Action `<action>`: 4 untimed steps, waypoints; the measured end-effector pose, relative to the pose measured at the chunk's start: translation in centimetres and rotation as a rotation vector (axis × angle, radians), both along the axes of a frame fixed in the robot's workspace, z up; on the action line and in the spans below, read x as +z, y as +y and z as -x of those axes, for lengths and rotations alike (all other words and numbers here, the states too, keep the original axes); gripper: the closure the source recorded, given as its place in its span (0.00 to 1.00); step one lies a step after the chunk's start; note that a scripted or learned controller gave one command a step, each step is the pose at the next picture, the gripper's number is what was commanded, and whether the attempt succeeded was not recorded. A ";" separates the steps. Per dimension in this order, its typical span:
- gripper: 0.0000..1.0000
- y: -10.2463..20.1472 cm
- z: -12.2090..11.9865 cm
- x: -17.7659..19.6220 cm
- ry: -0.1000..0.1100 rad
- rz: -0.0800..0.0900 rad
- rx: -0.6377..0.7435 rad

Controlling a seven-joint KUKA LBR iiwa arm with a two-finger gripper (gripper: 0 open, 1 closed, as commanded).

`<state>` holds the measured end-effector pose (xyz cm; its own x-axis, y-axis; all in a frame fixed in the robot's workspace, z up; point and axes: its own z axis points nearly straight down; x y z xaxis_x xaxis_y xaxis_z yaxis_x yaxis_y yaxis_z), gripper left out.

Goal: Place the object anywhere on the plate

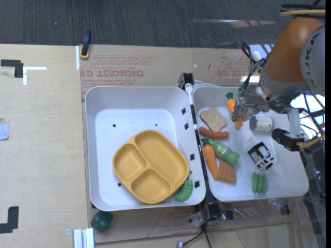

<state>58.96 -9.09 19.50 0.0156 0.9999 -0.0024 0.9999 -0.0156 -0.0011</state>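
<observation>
A yellow three-compartment plate (150,165) lies in the left bin (103,107). My gripper (240,111) hangs low over the back of the right bin (289,187), just right of a bread slice (213,119). A small orange carrot piece (230,104) sits against the gripper's left side, and another bit of orange (239,122) shows just below it. The arm's body hides what lies directly under the gripper.
The right bin also holds a red sausage (214,134), a carrot (209,160), a green bottle (225,152), a waffle piece (226,172), green beans (259,183), a black-and-white item (261,156) and a white cylinder (261,123). A green vegetable (184,190) touches the plate's edge. A green pepper (102,220) lies outside the bins.
</observation>
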 end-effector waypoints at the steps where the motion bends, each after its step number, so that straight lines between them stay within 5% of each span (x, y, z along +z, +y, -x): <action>1: 1.00 -4.6 6.3 -1.8 0.003 -0.002 0.140; 2: 0.00 -4.5 6.3 -1.8 0.002 -0.002 0.138; 3: 1.00 -4.7 6.1 -1.0 0.001 0.001 0.136; 4: 0.00 -4.7 6.1 -1.0 0.001 0.001 0.135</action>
<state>52.84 -13.75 18.55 -0.1191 0.9929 -0.0030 0.9929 0.1191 -0.0022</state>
